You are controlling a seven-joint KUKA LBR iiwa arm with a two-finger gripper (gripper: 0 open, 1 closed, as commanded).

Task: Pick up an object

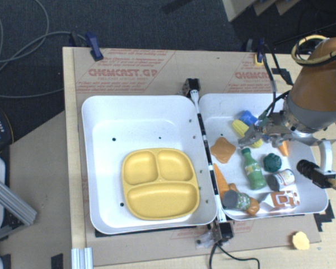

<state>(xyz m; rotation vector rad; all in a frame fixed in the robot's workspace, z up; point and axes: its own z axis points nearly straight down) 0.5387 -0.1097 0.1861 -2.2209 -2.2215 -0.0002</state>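
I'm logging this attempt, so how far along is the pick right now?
Done: the arm has reached into the right bin, with the gripper low among the toys near the green bottle. In hand: nothing visibly held. Left: grasp and lift. The yellow tray sits in the left bin.

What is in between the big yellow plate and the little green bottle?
Seen from the camera above the bench, between the yellow plate and the green bottle run the two bins' touching rims, then a tan piece and an orange carrot-like piece.
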